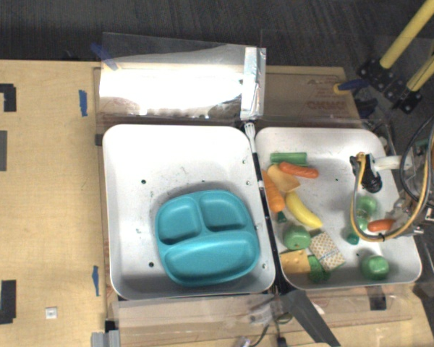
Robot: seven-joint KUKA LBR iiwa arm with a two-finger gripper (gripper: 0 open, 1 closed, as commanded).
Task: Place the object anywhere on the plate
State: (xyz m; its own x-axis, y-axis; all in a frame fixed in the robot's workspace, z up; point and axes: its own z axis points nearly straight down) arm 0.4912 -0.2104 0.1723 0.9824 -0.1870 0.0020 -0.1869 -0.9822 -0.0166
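- The left bin [123,194] holds a teal plate [206,238], and that is all that lies in it. The plate sits low, toward the near wall, with its right rim close to the wall shared with the right bin [333,139].
- The far half of the left bin is bare white floor, and there is more bare floor on the plate's left. That is the widest open room on the bench.
- The plate's long axis runs roughly left to right, a little tilted. Its two small wells are on the far side and the one long well is on the near side.
- From where I stand the right bin is crowded down its left half. A green stick [288,157], a red-orange carrot [299,170], a banana [304,212] and a checkered block [325,251] lie near one another.
- The right half is looser. A green ball [376,267] sits near the front wall.
- The gripper [406,210] hangs at the right bin's right edge. I cannot tell whether it is spread or pressed together.
- An orange-red piece [380,226] lies just beside the gripper on the bin floor, with its long axis roughly left to right. It is well apart from the plate. I cannot tell whether the gripper touches it, nor which toy is the one meant.
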